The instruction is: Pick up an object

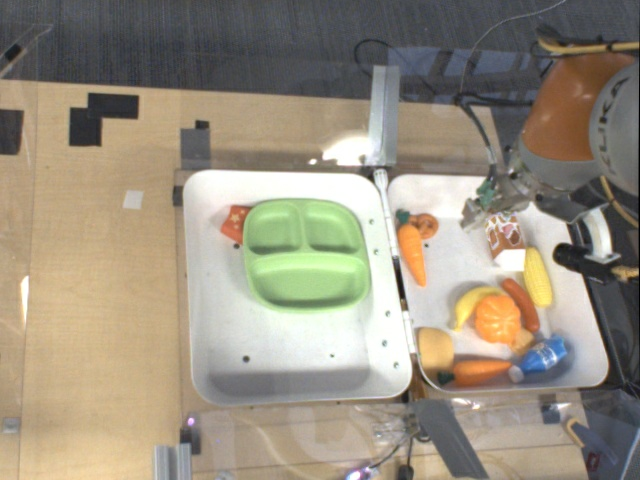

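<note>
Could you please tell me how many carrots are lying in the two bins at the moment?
2, both in the right bin: one carrot lies near its left wall, and a second carrot lies along its front edge, beside the blue bottle. Others could be hidden under the piled toys.

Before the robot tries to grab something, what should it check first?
1. Things to pick in the right bin: ok, plenty there.
2. End effector over that bin: ok, near its top edge.
3. End effector open: cannot tell.
4. Nearest thing, the small carton: ok, just below the end effector.
5. Room around the carton: not ok, the corn sits close.
6. Green tray out of the way: ok, in the left bin.
</note>
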You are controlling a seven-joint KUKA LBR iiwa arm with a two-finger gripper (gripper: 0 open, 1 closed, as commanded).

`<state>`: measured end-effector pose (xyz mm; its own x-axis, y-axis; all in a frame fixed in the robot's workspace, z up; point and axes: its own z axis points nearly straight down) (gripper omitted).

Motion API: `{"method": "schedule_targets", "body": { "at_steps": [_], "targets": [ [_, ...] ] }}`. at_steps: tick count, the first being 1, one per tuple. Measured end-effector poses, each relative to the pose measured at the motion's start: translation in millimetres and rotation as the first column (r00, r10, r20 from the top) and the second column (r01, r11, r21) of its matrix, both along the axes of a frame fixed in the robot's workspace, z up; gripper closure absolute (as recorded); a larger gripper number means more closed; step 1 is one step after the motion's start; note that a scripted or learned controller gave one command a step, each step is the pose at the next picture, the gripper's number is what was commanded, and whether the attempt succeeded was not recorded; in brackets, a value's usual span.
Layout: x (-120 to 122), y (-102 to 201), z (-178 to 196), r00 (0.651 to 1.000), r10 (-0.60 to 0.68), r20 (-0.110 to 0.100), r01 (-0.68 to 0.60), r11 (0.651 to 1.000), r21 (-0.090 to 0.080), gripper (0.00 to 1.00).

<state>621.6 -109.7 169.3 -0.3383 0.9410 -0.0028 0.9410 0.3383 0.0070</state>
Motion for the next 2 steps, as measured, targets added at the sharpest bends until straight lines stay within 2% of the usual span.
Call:
{"method": "schedule_targets", "body": {
  "at_steps": [1,2],
  "targets": [
    [0,7,31,0.934,0.359,0.001,-0.359,0.934,-0.004,1.00],
    [27,15,39,0.995,0.096,0.001,-0.096,0.995,-0.002,1.00]
  ]
}}
